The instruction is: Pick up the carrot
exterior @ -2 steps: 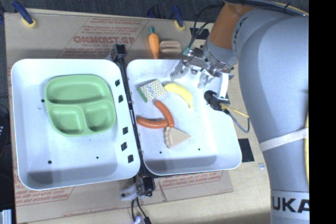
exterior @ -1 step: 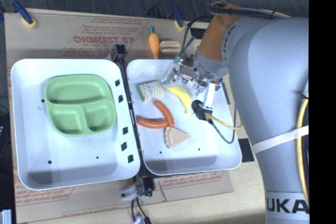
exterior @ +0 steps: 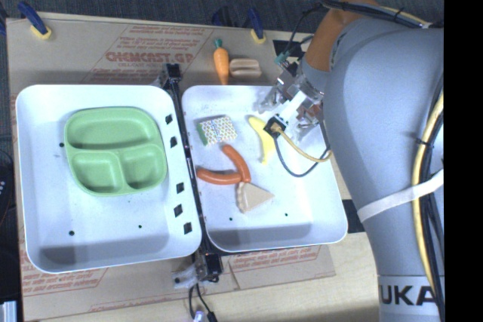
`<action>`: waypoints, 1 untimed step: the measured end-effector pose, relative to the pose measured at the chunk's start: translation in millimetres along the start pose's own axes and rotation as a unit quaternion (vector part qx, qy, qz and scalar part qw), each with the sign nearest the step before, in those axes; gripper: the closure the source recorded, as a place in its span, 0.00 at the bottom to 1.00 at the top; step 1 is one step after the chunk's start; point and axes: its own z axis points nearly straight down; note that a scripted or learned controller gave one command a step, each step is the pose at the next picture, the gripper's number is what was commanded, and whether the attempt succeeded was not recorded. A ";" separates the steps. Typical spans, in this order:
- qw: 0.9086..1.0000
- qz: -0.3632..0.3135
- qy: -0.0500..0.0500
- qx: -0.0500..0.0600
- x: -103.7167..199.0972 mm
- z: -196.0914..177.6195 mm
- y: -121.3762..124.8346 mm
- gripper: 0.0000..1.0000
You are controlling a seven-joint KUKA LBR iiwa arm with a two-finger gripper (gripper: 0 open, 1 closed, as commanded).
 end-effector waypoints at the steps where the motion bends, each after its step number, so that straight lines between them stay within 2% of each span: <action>1: 1.000 -0.005 -0.001 0.003 1.3 -10.0 -1.4 1.00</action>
